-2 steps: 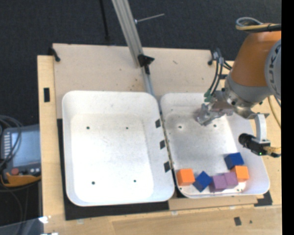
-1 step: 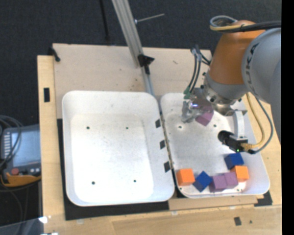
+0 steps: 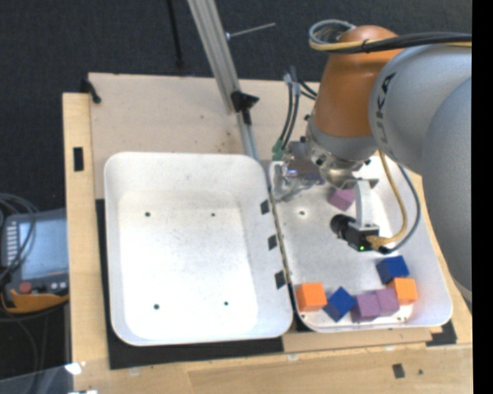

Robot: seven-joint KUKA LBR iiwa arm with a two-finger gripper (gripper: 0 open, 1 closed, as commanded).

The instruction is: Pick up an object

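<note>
Small blocks lie in the right bin (image 3: 312, 228). A purple block (image 3: 341, 197) sits just below the wrist, partly covered by it. Along the near edge lie an orange block (image 3: 311, 295), a blue block (image 3: 339, 303), two purple blocks (image 3: 376, 304), another orange block (image 3: 405, 289) and a blue block (image 3: 392, 268). My gripper (image 3: 294, 177) hangs low over the far left part of the right bin, close to the wall between the bins and left of the purple block. The wrist hides its tip, and I see no block in it.
The left bin (image 3: 189, 245) lies beside the right one. A slanted aluminium post (image 3: 218, 52) rises behind the bins. A black unit with a green light (image 3: 351, 231) and cables hang off the wrist over the right bin. A pendant (image 3: 29, 257) sits at far left.
</note>
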